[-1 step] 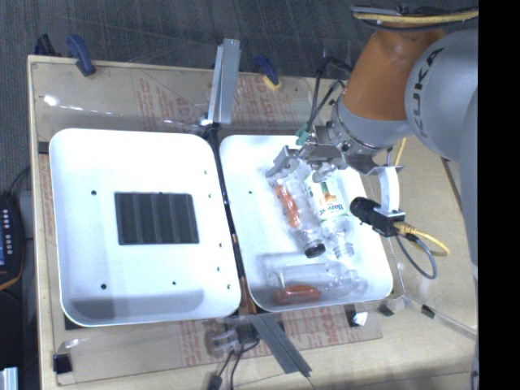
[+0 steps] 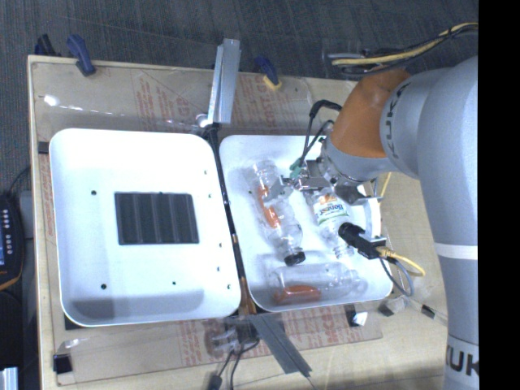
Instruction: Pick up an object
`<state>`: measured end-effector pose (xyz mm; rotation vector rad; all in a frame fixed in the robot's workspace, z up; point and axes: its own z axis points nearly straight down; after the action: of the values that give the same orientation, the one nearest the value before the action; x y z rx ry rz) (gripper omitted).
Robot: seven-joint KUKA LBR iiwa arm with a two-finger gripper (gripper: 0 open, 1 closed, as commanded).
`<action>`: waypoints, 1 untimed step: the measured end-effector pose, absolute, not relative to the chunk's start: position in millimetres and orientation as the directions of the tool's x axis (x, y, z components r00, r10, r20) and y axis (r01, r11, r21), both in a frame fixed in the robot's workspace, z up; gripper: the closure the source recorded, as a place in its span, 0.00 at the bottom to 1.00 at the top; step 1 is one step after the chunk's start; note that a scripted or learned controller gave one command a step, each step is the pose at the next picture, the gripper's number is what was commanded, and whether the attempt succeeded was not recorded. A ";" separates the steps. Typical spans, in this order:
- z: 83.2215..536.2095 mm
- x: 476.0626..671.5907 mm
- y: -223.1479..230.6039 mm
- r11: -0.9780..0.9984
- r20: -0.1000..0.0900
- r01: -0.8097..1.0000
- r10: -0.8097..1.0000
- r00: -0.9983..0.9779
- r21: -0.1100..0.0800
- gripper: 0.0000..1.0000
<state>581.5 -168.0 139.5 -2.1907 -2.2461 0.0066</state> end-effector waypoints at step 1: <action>91.1 573.5 -152.7 0.112 0.001 0.994 0.994 -0.112 -0.004 0.00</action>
<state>573.5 -152.7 91.1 -2.0908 -2.3401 0.0043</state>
